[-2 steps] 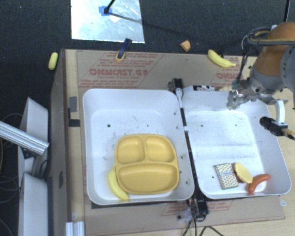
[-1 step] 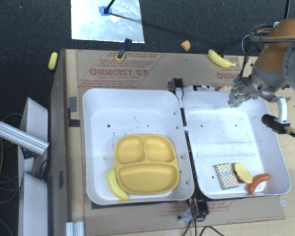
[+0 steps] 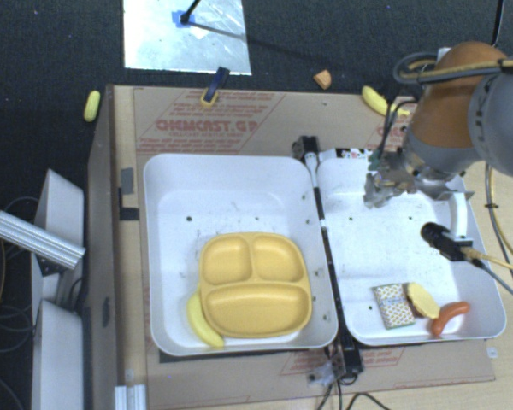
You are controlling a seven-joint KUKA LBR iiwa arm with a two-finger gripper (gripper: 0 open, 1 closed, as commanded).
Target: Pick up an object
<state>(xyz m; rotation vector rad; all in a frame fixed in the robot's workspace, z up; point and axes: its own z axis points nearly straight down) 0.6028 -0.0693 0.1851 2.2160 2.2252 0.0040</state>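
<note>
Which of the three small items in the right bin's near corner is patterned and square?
The checked square pad, leftmost of the group. Beside it lie a plain yellow slice and a smooth orange sausage, neither patterned nor square.

Silver sheet [image 3: 186,21] lying on dark carpet beyond the cardboard board [image 3: 207,120]. Yellow piece [image 3: 91,105] sitting off the board's left corner; small orange block [image 3: 323,79] resting near its far edge.

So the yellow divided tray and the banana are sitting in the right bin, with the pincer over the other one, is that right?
Not quite. The camera view shows the yellow divided tray and the banana in the left bin; the pincer hangs over the right bin, the other one.
</note>
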